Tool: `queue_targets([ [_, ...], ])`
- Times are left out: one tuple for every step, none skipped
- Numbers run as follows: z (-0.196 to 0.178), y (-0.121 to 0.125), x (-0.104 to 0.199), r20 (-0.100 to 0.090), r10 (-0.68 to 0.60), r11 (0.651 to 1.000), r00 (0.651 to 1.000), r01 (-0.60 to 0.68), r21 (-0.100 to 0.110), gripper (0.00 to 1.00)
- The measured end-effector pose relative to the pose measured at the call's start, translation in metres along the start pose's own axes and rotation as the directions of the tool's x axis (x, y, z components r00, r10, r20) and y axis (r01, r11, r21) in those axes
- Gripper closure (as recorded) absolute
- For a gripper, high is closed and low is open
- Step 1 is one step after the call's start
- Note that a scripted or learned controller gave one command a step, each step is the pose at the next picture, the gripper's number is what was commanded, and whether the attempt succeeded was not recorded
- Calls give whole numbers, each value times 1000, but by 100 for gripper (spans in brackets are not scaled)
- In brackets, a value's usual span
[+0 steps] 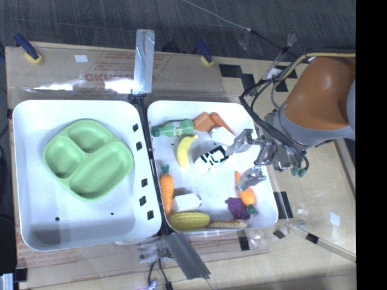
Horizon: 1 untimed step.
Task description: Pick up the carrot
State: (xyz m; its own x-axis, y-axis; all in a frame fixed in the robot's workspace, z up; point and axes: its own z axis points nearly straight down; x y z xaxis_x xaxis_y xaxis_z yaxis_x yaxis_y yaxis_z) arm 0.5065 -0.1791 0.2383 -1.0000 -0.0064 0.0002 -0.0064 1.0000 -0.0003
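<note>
Gripper (248, 156) over the right bin (266, 213), jaws spread wide, nothing between them.

Near the front wall lie a yellow squash (188, 220) and purple grapes (238, 208). 1 carrot (167, 189) lies lengthwise against the left wall, well apart from the jaws; a smaller carrot piece (245, 195) sits just below the lower finger. Open floor shows mid-bin. Farther back: banana (184, 150), green bottle (173, 128). The left bin (24, 162) holds 1 green divided plate (88, 158).

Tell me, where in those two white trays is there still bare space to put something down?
The left bin has bare floor along its near edge, below the green divided plate. The right bin is crowded: only a small patch between the banana, the carrot and the purple toy, and the hand hangs close by it.
</note>
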Motion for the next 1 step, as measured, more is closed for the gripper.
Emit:
queue_targets([
  [114,-28,-31,16,126,992,992,-126,4,0],
])
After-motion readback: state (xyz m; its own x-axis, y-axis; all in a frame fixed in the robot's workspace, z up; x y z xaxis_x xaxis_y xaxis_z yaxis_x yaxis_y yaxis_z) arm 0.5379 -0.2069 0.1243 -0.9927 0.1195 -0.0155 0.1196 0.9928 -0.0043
